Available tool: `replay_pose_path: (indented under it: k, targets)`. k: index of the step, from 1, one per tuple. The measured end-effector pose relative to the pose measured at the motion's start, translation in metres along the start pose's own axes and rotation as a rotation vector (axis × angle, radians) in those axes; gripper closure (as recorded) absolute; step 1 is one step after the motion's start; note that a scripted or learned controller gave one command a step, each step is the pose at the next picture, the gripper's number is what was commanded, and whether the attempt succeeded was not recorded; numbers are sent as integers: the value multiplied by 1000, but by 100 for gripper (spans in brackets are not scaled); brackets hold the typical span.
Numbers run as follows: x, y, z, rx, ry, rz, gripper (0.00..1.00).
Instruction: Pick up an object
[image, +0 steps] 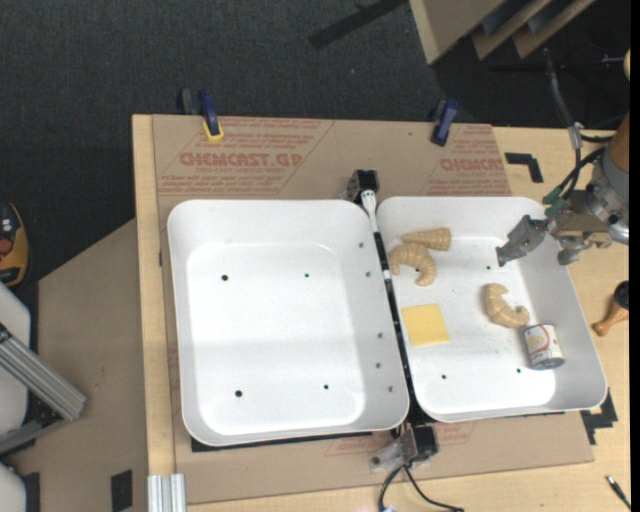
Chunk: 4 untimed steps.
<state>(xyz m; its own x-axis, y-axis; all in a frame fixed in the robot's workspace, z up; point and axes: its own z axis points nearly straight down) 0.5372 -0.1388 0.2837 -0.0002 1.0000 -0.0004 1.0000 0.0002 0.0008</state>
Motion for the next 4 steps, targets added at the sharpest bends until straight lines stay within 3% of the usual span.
replay_pose_path:
  k: [1, 2, 3, 4]
  targets:
    - [0, 1, -11, -3, -1, -1, 100]
    - [112, -23, 20, 8, 5, -10, 100]
    - [139, -20, -128, -17, 2, -6, 100]
    - [201, -59, -73, 9, 2, -7, 100]
